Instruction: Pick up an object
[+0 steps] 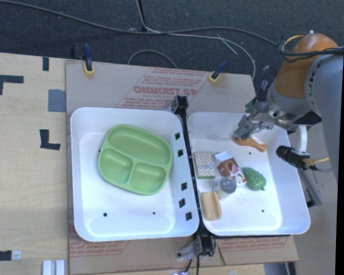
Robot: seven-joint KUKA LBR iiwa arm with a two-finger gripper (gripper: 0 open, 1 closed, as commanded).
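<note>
While the pincer [244, 130] sits low in the right bin [282, 216], you cannot tell if it is wide or narrow.
Nearest you lies a tan bread piece [210, 205], then a small round jar [227, 186], a green broccoli toy [254, 178], a brown packet [228, 166] and a checked card [204, 164]. Farther back, an orange toy [252, 144] lies just beside the pincer. Your green tray [136, 159] rests in the left bin [86, 216].

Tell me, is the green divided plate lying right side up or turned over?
Right side up. The green divided plate lies flat in the left bin, and its three hollow compartments face the camera.
</note>
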